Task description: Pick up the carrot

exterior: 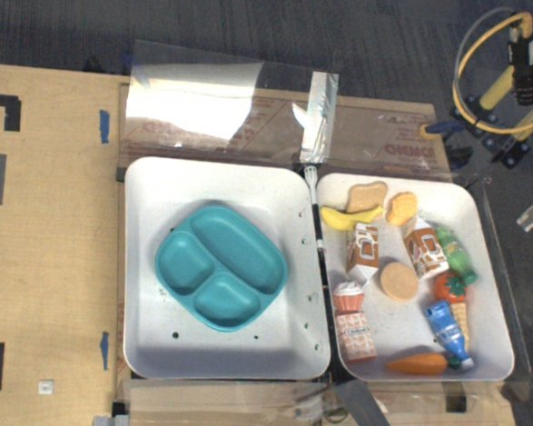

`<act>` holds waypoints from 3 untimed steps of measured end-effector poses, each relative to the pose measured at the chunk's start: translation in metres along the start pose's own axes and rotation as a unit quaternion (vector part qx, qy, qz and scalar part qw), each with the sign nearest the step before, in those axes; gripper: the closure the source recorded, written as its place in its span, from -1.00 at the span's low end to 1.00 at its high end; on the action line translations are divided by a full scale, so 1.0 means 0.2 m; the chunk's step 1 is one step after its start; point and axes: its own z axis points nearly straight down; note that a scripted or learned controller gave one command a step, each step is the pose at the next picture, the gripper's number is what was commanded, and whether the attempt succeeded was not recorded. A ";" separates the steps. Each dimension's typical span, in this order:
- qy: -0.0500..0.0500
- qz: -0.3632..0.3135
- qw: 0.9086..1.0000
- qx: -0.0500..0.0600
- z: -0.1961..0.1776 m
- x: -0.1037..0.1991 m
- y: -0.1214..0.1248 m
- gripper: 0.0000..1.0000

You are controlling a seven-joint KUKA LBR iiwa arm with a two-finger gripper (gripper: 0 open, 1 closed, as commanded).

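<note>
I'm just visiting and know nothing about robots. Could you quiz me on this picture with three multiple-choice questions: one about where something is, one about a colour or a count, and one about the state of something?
1. Where does the carrot lie?
A. On the teal tray
B. At the near edge of the right bin, beside the blue bottle
C. On the cardboard outside the bins

2. What colour is the divided tray in the left bin?
A. Red
B. Teal
C. Yellow

3. How does the carrot rest?
A. Standing upright on its tip
B. Flat on its side on the bin floor
C. Stacked on top of the banana

Answers:
1. B: the carrot sits in the right bin at its near edge, next to the blue bottle.
2. B: the tray is plainly teal.
3. B: it lies lengthwise on the bin floor, well away from the banana.
</note>
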 end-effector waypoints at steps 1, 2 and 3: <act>0.002 -0.015 1.000 0.000 -0.04 -0.16 0.24 1.00; 0.000 -0.052 0.999 0.000 0.20 -0.31 0.41 1.00; 0.004 -0.167 0.986 0.002 -0.17 -0.21 0.26 1.00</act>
